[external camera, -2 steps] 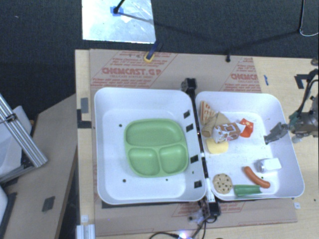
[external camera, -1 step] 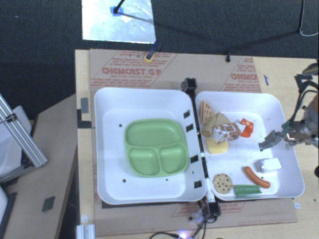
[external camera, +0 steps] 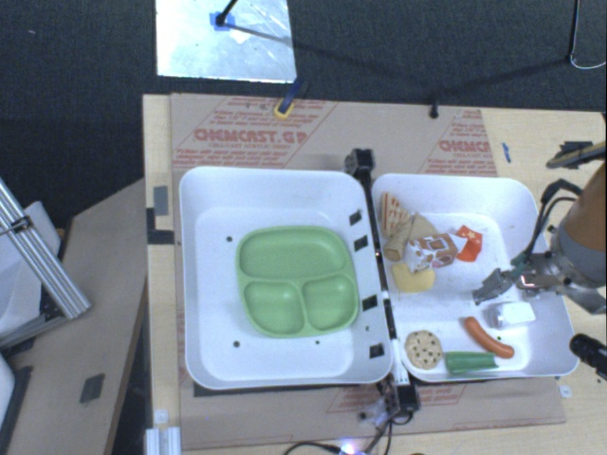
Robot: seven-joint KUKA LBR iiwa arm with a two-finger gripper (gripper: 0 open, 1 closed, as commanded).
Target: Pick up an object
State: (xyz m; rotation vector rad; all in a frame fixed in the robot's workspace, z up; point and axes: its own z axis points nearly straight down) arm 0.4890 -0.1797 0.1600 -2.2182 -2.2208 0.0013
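My gripper [external camera: 498, 287] hovered in the right bin [external camera: 531, 197]; I couldn't tell its state. A sausage [external camera: 488, 337] lay just at its six o'clock. I judged a straight, centred descent best.

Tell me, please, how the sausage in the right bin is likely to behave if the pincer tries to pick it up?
The sausage looks long and rounded, so it may roll away when nudged. Its glossy skin suggests a slippery grip. It lies beside the green piece, so that piece could get bumped too.

dark carpet floor [external camera: 76, 83], wooden bench [external camera: 161, 140], shiny sheet [external camera: 225, 28]
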